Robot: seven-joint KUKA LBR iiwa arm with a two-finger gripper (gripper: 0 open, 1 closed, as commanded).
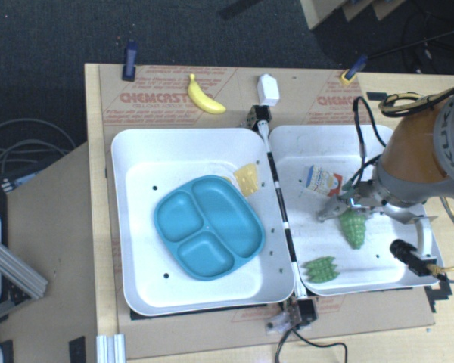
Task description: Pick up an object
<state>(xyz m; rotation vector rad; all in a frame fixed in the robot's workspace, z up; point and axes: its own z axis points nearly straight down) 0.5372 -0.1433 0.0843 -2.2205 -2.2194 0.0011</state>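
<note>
The worktop (174,100) is a cardboard-coloured sheet with red print; on its far strip I can read "CHEMCAST" twice, once left of the banana and once, partly covered, near the far right corner. The smaller lines under it are too small to read.

Two white bins stand on it, touching along a dark seam in the middle. I take this seam as landmark. The left bin (136,165) is on the seam's left side, the right bin (303,138) on its right side.

The arm (416,153), grey w/ orange band, comes in from the right over the right bin, well right of the seam.

The blue plate (208,225) w/ three compartments lies in the left bin, just left of the seam. A pale yellow piece (247,178) lies at the plate's far edge, very near the seam.

In the right bin, right of the seam: a small white carton (322,180) w/ blue and red print, text not readable; a green bumpy object (354,229) approx. in the middle of the bin; a second green object (321,269), flatter, near the front wall and closest to the seam.

The tool (349,206) is low in the right bin, directly at the far end of the green bumpy object, touching or almost touching it. If its fingers are spread or pressed together I cannot tell, they are blurred and partly hidden.

A yellow banana (204,98) lies on the worktop behind the left bin, left of the seam. A white clip (268,89) sits at the seam's far end.
</note>
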